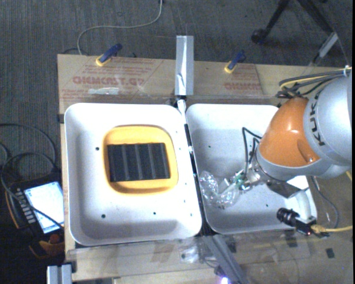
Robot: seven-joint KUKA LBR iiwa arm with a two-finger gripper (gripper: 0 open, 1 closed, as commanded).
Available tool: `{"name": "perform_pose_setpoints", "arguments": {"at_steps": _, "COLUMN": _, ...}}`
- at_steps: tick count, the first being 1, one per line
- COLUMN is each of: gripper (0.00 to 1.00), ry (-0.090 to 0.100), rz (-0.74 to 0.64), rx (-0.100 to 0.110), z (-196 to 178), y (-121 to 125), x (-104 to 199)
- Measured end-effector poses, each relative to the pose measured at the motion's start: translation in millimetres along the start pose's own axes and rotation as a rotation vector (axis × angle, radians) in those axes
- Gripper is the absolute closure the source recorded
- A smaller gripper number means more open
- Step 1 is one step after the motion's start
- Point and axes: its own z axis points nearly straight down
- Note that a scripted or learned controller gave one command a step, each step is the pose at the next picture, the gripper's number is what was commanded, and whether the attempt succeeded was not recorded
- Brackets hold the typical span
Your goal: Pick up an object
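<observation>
Clear crinkled plastic object point(212, 188) lying in the right bin point(225, 129) near its left wall, judged light, soft and slippery (best pinched at a fold), with gripper point(242, 181) state not discernible beside it

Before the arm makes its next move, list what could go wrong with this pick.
1. The gripper works low in the right bin near a clear, crinkled plastic object. Such a limp, see-through thing may slip or crumple rather than lift.
2. That object lies close to the wall between the bins, so a finger could strike the rim.
3. The orange tray with a black grille sits in the left bin, which looks a long reach.
</observation>
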Motion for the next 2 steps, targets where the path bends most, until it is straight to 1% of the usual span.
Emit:
{"name": "perform_pose_setpoints", "arguments": {"at_steps": 1, "gripper": 0.00, "ry": 0.002, "rz": 0.233, "rx": 0.007, "z": -85, "y": 8, "x": 34}}
{"name": "perform_pose_setpoints", "arguments": {"at_steps": 2, "gripper": 0.00, "ry": -0.002, "rz": 0.112, "rx": -0.007, "z": 7, "y": -4, "x": -6}}
